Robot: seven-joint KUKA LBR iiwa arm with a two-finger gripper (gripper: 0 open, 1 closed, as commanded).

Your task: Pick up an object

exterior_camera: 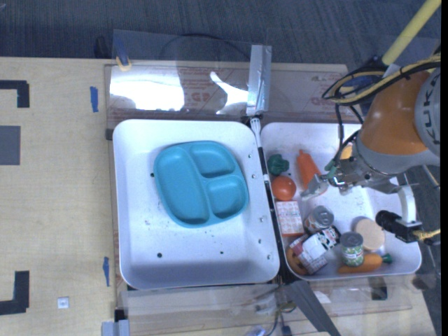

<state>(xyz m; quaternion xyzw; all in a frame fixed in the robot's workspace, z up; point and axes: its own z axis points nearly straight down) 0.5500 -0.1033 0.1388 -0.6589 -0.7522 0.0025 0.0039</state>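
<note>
The right bin [329, 133] holds several small items. An orange carrot [306, 168] lies by a green broccoli piece [278, 164] and a red tomato [283, 187]. Below them are a pink-and-white carton [289, 217], a metal can [320, 219], a black-and-white packet [318, 247], a green-capped bottle [352, 249] and a beige round piece [369, 233]. My gripper [330, 178] hangs over the middle of this bin, just right of the carrot and above the can. I see nothing held in it.
A blue divided plate [201, 182] lies in the left bin [140, 243]. The grey and orange arm [395, 128] with its cables covers the right bin's upper right. A black part [395, 225] sticks out near that bin's right wall.
</note>
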